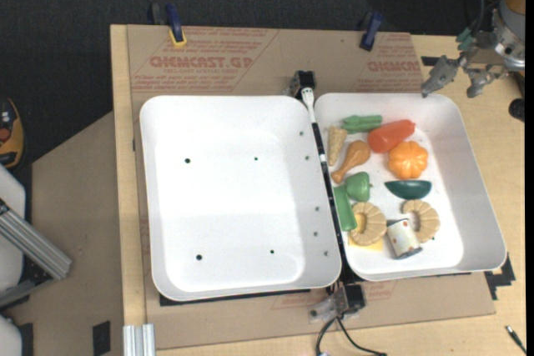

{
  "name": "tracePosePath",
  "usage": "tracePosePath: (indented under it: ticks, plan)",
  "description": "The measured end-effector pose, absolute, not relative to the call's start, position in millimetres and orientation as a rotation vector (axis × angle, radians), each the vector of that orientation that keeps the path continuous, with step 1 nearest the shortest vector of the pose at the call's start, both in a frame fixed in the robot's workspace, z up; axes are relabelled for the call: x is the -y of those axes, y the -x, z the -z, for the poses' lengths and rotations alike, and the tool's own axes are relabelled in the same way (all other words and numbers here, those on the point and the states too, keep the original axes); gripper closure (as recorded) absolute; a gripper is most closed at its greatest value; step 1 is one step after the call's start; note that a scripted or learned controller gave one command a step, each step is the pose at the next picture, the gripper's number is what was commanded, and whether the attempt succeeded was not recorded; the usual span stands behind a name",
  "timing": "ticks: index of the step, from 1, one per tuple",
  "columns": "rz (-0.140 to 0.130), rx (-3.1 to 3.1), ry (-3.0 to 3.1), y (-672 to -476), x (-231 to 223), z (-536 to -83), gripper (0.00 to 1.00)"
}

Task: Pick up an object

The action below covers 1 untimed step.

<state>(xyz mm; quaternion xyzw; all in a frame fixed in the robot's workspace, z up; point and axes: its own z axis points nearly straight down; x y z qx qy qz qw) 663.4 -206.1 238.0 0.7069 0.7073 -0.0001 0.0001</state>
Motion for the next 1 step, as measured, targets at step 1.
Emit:
tracePosePath:
  ticks: [1]
  plan:
    - [0.008,-2.23,-2.227,-663.6,187.2,-75.5,0.0]
